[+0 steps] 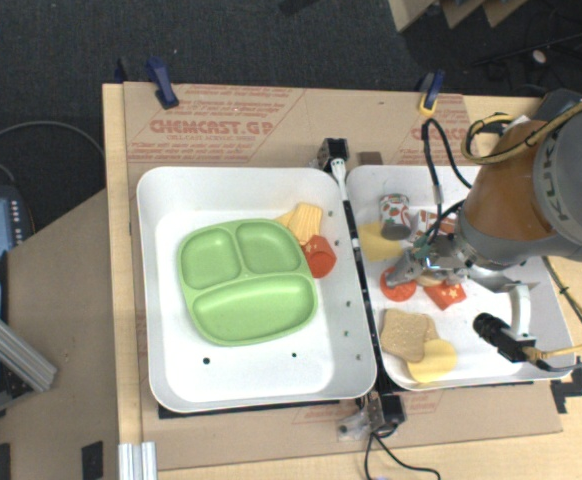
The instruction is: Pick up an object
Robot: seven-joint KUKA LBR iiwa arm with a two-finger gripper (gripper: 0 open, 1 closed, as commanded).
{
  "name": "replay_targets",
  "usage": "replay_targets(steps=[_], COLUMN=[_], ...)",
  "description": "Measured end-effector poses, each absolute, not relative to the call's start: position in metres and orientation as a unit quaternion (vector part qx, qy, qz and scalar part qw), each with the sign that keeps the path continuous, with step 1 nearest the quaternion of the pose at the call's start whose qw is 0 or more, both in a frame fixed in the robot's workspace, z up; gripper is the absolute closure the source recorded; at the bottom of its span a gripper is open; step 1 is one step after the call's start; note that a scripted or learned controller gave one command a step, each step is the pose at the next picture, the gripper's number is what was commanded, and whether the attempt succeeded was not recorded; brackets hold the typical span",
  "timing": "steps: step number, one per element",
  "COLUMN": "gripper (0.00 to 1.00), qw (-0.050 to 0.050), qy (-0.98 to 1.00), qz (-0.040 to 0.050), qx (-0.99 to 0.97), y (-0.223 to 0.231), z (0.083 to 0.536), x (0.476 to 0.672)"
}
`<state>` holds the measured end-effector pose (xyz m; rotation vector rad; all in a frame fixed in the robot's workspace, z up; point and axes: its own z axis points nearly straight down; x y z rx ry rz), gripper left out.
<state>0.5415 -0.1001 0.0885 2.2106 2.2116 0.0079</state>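
Where the right bin (561,353) holds its scatter of toy food, a red tomato slice (399,288) lies just below the gripper (418,261), so close that the metal seems to touch its upper edge. The arm (536,193) comes in from the right side of that bin, its orange band bulking over the bin's right half and the wrist angled down and leftward toward the bin's middle. Whether the fingers are spread or pressed together cannot be told; the wrist hardware blurs into the objects beneath. A red strawberry-like piece (446,293) sits just right of the tomato slice, a yellow piece (375,241) up and left of it, a bread slice (405,334) below it. Beyond the bin's left wall, the left bin (161,268) carries a green divided plate (246,280).
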Motion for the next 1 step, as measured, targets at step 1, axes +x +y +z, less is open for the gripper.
replay_targets(steps=[1], gripper=[0.00], qw=[0.005], qy=[0.707], qz=[0.0018], qx=[0.707], y=[-0.1392], z=[0.1087], x=[0.6122])
